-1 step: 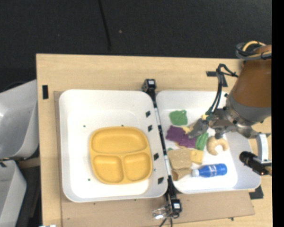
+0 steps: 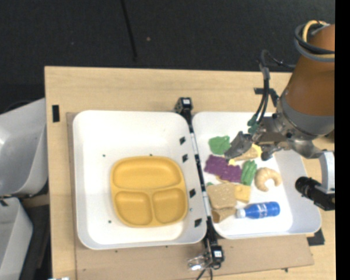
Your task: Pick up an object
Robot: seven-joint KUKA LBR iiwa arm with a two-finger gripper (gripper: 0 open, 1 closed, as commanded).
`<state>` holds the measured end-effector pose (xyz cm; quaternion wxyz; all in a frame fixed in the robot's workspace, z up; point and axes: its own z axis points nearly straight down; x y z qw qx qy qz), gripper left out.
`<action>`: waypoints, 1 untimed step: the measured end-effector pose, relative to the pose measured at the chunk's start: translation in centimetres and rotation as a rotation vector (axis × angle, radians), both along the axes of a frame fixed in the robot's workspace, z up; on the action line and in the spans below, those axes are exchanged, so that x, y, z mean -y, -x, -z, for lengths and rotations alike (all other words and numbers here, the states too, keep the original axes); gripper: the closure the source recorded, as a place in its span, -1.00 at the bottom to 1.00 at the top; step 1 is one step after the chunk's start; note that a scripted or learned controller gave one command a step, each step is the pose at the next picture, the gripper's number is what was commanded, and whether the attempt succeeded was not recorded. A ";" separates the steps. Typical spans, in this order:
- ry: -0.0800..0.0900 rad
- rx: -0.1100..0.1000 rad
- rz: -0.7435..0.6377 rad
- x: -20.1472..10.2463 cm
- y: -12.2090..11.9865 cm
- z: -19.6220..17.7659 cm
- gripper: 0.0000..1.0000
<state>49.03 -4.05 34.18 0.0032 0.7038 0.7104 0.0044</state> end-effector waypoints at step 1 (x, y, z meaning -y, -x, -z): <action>0.002 -0.007 0.006 0.4 -0.1 -0.5 1.00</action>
